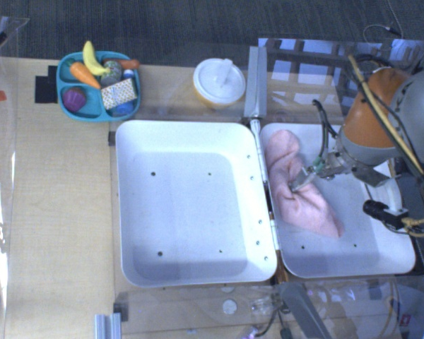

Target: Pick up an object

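The pink cloth (300, 188) lies crumpled in the right bin (353, 260), along that bin's left wall and running from its upper left toward the middle of the floor. Judged from its rumpled folds, the cloth is soft, limp and light; it should drape and stretch when lifted, will not break, and is unlikely to slip from a firm pinch, though a shallow bite may pull free with only a thin layer caught. The best hold appears to be a raised ridge of fabric near the middle of the bundle, where several layers bunch together, not a flat edge lying against the bin floor. The gripper (302, 179) is down at that middle fold, its tip touching or pressed into the fabric; whether its fingers are parted or closed on the material cannot be told at this resolution. The arm's wrist carries an orange band (371, 115) and loose cables. Both bins are shallow, smooth white plastic with rounded corners and small dark holes in the floor; the left bin (191, 203) holds nothing visible. On the wooden bench (49, 224) stand a blue divided tray (99, 83) of toy food and a round white lidded container (220, 82).
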You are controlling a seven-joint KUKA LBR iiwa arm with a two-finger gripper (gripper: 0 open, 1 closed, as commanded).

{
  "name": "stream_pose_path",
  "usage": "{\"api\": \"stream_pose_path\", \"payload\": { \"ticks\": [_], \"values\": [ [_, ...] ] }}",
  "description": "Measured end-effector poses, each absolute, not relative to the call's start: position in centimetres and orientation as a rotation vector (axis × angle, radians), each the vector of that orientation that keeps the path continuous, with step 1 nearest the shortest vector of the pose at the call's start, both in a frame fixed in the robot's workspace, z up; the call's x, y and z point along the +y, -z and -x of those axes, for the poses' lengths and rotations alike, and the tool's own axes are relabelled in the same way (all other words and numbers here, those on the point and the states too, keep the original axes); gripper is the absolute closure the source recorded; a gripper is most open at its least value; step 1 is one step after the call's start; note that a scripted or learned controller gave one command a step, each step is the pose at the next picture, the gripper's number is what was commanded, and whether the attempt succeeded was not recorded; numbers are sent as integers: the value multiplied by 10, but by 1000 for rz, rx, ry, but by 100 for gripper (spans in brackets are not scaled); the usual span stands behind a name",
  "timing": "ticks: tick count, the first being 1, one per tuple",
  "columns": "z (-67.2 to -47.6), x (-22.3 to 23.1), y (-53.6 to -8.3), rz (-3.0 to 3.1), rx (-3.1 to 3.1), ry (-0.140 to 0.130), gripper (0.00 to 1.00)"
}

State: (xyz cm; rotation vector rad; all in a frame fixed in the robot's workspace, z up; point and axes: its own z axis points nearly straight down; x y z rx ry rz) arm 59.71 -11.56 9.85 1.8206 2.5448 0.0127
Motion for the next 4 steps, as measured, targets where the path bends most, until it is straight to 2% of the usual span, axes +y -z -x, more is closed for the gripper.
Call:
{"api": "stream_pose_path", "payload": {
  "ticks": [1,2,3,4],
  "values": [
    [-601,-129,-114,-1875,2526,2,0],
    [-592,-91,-90,-1760,2587,-7,0],
    [-595,-91,-99,-1757,2588,-11,100],
    [-654,-95,-149,-2009,2417,3,100]
  ]
}}
